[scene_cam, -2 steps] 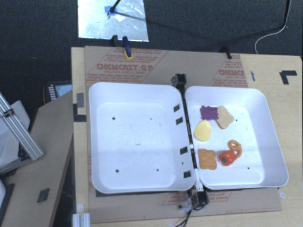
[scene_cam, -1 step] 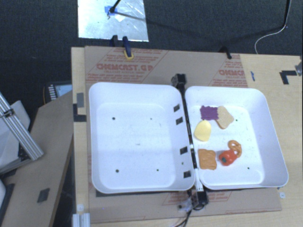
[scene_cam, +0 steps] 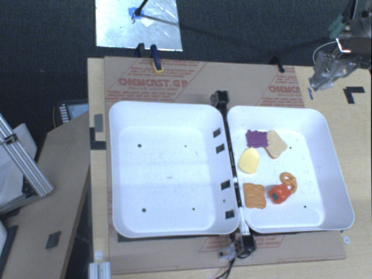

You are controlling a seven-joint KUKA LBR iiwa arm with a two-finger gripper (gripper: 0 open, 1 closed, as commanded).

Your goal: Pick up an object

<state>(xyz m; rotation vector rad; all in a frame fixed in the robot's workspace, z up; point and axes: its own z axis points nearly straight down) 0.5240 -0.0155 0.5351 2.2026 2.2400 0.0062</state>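
Observation:
The right bin (scene_cam: 325, 156) holds several small toy foods. A purple piece (scene_cam: 256, 138) lies beside a tan bread-like piece (scene_cam: 275, 145). A yellow piece (scene_cam: 249, 160) sits below them, near the divider. Toward the front lie an orange-brown toast piece (scene_cam: 254, 195), a red piece (scene_cam: 277, 193) and a brown pretzel (scene_cam: 288, 181). My gripper (scene_cam: 323, 78) hangs at the upper right, beyond the right bin's far corner and well away from every object, with nothing between its fingers that I can see.
The left bin (scene_cam: 163, 167) lies beside the right one on a cardboard sheet (scene_cam: 174, 80). A shiny metal plate (scene_cam: 138, 16) lies on the dark floor behind. An aluminium frame (scene_cam: 23, 161) stands at the far left.

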